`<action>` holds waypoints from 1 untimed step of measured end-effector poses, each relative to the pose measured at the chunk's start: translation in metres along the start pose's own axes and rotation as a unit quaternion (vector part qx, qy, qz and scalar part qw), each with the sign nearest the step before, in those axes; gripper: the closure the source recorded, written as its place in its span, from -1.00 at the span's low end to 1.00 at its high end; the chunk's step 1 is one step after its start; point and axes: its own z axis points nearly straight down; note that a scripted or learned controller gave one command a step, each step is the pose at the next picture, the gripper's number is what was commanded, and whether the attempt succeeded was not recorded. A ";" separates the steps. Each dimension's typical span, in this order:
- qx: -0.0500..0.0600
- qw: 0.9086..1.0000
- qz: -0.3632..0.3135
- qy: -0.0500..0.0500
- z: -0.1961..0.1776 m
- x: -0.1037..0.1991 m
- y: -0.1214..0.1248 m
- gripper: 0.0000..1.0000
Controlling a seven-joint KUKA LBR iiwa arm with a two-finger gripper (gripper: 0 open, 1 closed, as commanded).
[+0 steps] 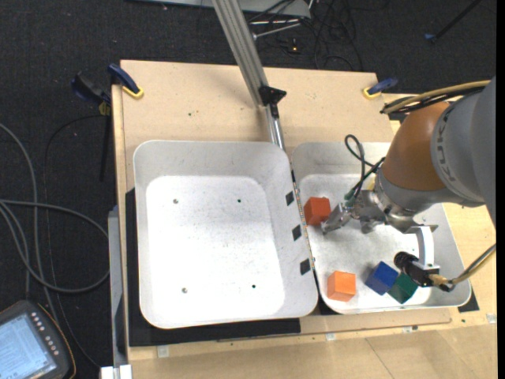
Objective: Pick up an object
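In the right bin (331, 158) lie four blocks. A dark orange block (317, 210) sits near the bin's left wall. A lighter orange block (342, 285) lies at the front, with a blue block (383, 277) and a green block (402, 288) touching each other to its right. My gripper (347, 219) hangs low over the bin's middle, just right of the dark orange block, its fingers spread apart with nothing between them. The arm's orange band and grey wrist cover the bin's right part.
The left bin (158, 172) stands beside the right one. A metal pole (241, 42) slants down to the divide between the bins. Clamps (126, 81) grip the bench's back corners. Cables run along the arm.
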 end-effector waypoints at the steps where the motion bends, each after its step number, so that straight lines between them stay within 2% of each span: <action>1: -0.001 1.000 0.000 0.000 -0.012 0.000 0.001 1.00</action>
